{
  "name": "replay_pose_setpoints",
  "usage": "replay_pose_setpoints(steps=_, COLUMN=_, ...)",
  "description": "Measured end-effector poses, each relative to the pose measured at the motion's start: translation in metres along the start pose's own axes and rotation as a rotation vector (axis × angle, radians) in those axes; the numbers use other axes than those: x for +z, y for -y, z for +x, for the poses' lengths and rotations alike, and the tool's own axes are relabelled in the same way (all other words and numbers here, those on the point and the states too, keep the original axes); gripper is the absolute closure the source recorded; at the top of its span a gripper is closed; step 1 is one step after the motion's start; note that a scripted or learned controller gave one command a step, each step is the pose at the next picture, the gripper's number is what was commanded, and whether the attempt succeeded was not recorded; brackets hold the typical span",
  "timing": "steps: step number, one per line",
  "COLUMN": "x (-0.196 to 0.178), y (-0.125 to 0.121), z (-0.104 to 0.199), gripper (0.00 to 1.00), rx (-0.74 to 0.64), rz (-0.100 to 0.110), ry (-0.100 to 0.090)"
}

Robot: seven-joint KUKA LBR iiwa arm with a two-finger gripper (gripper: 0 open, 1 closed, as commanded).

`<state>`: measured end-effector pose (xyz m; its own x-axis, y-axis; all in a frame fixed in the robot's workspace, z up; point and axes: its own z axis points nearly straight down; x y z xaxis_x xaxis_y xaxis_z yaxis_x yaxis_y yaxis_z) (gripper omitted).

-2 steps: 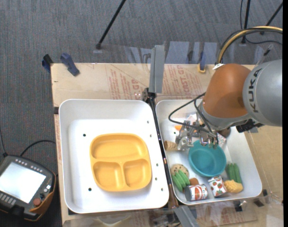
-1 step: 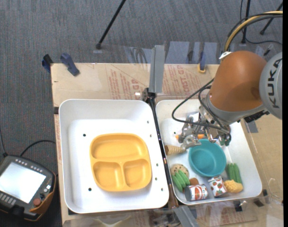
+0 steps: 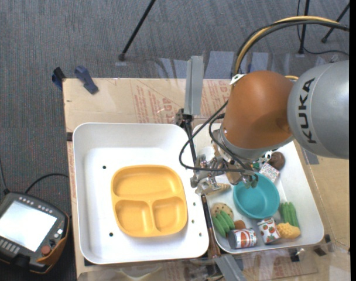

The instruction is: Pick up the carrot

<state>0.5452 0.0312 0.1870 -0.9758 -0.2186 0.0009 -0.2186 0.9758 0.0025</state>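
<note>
Orange wrist band foremost, pincer low over right bin, finger state unclear, teal bowl beside.

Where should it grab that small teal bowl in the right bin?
By its thin rim, from straight above, pinching the wall: the small teal bowl sits upright, open side up, and is probably too wide to span. Its right edge looks freest.

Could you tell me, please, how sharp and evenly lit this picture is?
Camera view: light is soft and even, shadows faint; the yellow divided tray and teal bowl are crisp; slight glare on the handheld screen; the claw is small, cluttered by cables, hard to read.
</note>
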Motion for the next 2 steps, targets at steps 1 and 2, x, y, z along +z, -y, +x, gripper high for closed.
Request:
replay_pose_setpoints(steps=1, x=-0.089, y=0.064, z=0.013, gripper=1.00, rx=-0.250, rz=0.004, ry=0.005)
replay_pose_setpoints(steps=2, x=0.004, y=-0.004, z=0.060, gripper=1.00, rx=-0.285, rz=-0.004, ry=-0.009)
